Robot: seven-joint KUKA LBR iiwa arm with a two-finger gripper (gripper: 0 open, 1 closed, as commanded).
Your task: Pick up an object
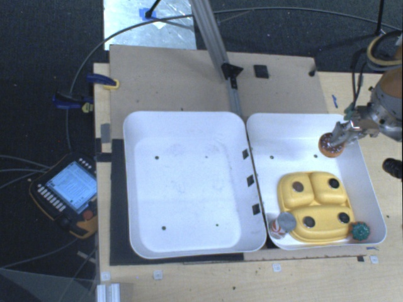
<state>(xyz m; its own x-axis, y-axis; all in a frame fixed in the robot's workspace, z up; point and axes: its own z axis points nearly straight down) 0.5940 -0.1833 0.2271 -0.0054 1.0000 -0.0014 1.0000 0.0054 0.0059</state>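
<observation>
Reaching in over the far right corner of the right bin [371,187], the gripper [335,138] sits low, right on top of a small round brown thing [327,147]. The tips are too small and blurry here, so I cannot tell if they squeeze the brown thing or just touch it.

That is the first worry. The brown thing is small and looks flat. If the tips only rest on it, they may slide off and come up with nothing.

It also lies close to the far wall of the bin. The tips could bump that wall, or push the brown thing up against it and not get around it.

Other things sit along the near edge of this bin: a big yellow tray [315,206], a small grey ball [286,221] at its left near corner, and a little green ball [360,231] at its right near corner. They are well apart from the gripper, so they should not get in the way.

The left bin [135,187] is beside it.
</observation>
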